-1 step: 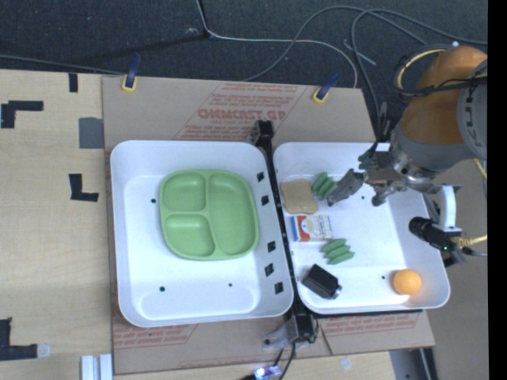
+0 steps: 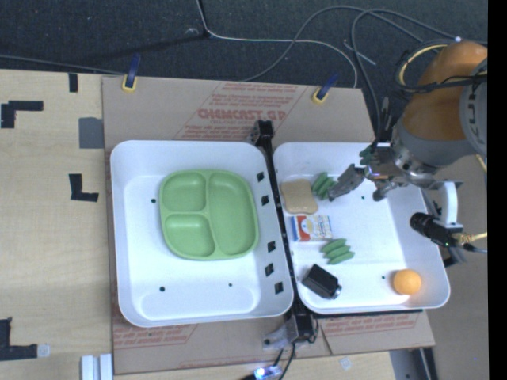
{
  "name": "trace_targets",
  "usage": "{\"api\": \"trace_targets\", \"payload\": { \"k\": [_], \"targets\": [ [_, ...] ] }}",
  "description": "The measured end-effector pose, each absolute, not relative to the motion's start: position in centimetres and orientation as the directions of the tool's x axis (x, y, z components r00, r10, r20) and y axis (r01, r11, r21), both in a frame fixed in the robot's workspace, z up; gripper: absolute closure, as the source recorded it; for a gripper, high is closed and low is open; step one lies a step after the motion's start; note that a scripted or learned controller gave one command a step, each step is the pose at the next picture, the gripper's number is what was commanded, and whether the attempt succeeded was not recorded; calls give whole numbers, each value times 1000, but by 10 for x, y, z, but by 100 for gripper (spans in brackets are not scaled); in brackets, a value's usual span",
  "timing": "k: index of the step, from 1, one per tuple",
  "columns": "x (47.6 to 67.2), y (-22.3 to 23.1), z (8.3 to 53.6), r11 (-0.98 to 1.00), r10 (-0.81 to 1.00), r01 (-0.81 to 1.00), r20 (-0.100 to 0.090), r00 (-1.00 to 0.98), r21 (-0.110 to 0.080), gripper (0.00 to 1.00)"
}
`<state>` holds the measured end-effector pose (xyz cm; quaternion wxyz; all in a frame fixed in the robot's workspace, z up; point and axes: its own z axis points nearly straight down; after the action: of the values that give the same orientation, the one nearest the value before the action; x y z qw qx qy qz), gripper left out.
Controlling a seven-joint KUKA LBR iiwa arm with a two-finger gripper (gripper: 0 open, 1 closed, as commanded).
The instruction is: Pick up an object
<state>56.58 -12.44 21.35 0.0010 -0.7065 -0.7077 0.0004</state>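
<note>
The right bin (image 2: 420, 236) holds several small objects. A green piece (image 2: 322, 184) lies at its upper left beside a tan block (image 2: 299, 197). Below them are a small red, white and blue packet (image 2: 310, 228), a green pod (image 2: 338, 250), a black block (image 2: 321, 281) and an orange ball (image 2: 406, 282). My gripper (image 2: 362, 188) hangs over the upper middle of this bin, just right of the green piece. Its fingers are spread open with nothing between them.
The left bin (image 2: 127, 236) carries a green divided plate (image 2: 210, 214). A black clip strip (image 2: 272, 212) runs along the seam between the bins. The arm's grey and orange body (image 2: 440, 109) looms over the right bin's upper right corner. Cables trail across the dark floor behind.
</note>
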Motion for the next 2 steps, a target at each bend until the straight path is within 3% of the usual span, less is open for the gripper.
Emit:
{"api": "trace_targets", "payload": {
  "k": [1,2],
  "targets": [
    [569,-123,150,1,1000,1000,0,-1,-7,0],
    [559,-123,100,0,1000,1000,0,0,-7,0]
  ]
}}
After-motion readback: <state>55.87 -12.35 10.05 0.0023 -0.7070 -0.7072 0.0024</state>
